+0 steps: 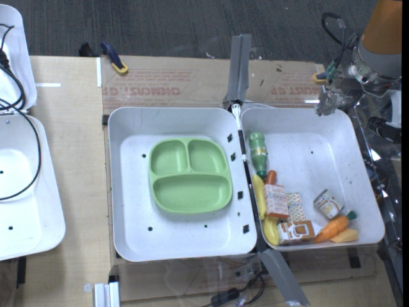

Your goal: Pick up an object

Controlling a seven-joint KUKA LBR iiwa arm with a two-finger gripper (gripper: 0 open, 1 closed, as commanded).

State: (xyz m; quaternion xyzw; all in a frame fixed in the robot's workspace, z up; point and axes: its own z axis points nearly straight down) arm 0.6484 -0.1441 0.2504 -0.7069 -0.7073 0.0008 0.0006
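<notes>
End effector: the end effector hangs over the far right rim of the right bin; whether it is open or closed cannot be told.
Left bin: the left bin holds a green divided plate near its middle.
Right bin, left side: a green bottle lies along the left wall, with a banana nearer.
Right bin, near side: a snack packet, a small carton, a carrot and a small can lie close together.
Tabletop: the tabletop carries a blue-and-yellow clamp at its far edge.
</notes>
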